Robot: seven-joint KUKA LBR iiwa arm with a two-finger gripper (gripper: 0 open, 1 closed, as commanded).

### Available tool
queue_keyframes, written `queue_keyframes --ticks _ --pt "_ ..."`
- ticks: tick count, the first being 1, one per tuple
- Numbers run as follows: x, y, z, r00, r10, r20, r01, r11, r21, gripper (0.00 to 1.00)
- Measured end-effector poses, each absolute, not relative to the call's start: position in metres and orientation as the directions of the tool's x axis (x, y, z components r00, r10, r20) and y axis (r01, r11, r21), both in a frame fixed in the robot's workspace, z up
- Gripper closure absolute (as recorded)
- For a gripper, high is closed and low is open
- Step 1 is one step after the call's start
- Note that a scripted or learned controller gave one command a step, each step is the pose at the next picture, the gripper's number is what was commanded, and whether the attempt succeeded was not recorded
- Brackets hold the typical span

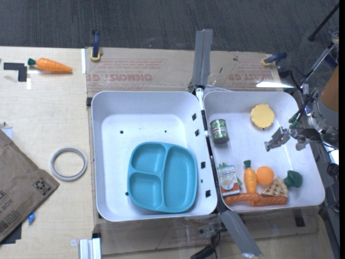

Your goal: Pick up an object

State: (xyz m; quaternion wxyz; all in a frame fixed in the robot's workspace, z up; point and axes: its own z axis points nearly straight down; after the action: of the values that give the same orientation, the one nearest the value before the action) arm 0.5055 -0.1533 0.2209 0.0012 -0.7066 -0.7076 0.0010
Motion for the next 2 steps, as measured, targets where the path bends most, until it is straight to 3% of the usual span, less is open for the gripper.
queue_keyframes --ticks 1,2 --pt "0.477 -0.118 0.141 -0.019 1.0 0.001 1.0 0.019 -0.003 0.0" --pt "0.477 -0.113 0.092 0.069 0.998 -0.005 0.998 -0.069 0.003 0.0"
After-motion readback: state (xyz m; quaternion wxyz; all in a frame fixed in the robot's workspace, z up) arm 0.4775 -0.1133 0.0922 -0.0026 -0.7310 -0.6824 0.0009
